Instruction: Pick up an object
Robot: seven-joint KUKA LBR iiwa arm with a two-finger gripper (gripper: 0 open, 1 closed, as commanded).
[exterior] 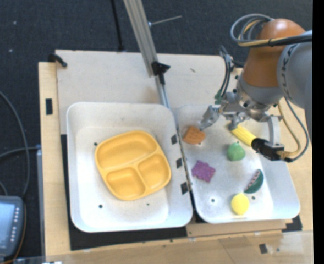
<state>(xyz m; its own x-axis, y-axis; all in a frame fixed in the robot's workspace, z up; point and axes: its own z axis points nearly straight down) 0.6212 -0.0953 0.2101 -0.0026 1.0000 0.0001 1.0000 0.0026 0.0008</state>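
Observation:
My gripper [209, 117] hangs over the far left corner of the right bin [277, 202]. Just below and left of it lies an orange piece [193, 135], close to the gripper but apart from it. A green round object [236, 152] sits near the bin's middle, under the wrist. Nearer the front lie a purple piece [203, 171], a watermelon slice [254, 181] and a yellow ball [240, 203]. Nothing shows in the gripper's grasp.
The left bin [84, 202] holds a yellow divided plate [132, 164]. A slanted aluminium post [145, 43] rises behind the bins, ending near their shared wall. Bare bench lies beyond the bins' far edges.

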